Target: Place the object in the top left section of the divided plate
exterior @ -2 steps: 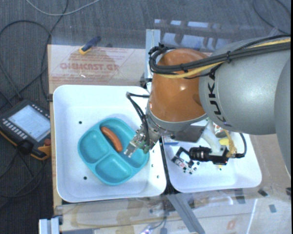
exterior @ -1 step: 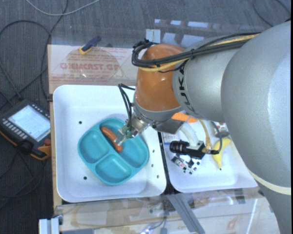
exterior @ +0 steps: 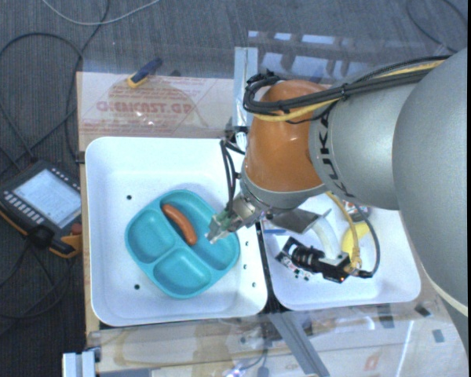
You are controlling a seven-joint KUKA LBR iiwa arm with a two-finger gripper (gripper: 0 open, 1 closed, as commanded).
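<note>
Already the sausage [exterior: 179,221] lies loose in the plate [exterior: 145,246] section nearest the left bin's [exterior: 110,163] far edge, small, light, soft and likely slick, best pinched across its middle, while the gripper [exterior: 220,230] beside it looks released.

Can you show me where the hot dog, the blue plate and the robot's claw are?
hot dog [exterior: 180,221]: camera view, middle of the sausage.
blue plate [exterior: 140,238]: camera view, bare floor of its left section.
gripper [exterior: 218,231]: camera view, at its fingertips, over the plate's right edge.

sausage [exterior: 179,221] in divided plate [exterior: 153,246] — left bin [exterior: 110,179]
</note>
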